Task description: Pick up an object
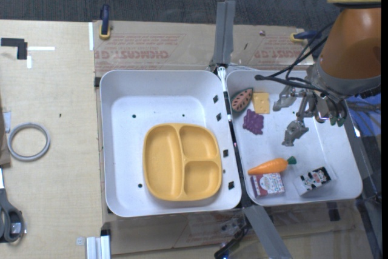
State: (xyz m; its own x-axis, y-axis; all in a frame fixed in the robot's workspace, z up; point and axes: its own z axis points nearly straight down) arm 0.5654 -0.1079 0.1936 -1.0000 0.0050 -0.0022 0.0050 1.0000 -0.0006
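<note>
Carrot point(268, 166) lies nearest me in the right bin point(339, 191), looking light, rigid and slick; I'd pinch across its thick middle. Above it, my gripper point(290, 119) hangs with fingers apart, holding nothing.

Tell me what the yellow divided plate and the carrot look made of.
Divided plate: likely moulded plastic, matte yellow, one even colour with soft rounded compartment walls. Carrot: probably a plastic toy, smooth uniform orange with a green tip; rubber can't be ruled out.
</note>
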